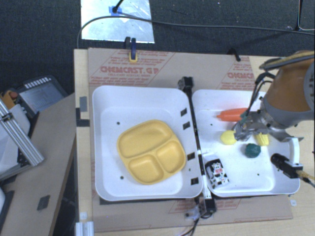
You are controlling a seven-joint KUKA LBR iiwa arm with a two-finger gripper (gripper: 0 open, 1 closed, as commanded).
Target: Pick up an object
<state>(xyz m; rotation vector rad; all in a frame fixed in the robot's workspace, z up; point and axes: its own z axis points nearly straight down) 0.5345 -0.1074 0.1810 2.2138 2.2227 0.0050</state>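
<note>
Right-hand white bin [231, 188] is where I have the gripper [242, 131], just right of a yellow lump [227, 137], fingers too blurred to call.

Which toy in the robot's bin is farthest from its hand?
The black-and-white toy, down in the bin's near left corner. The orange carrot, yellow lemon and green ball all lie close around the hand.
</note>
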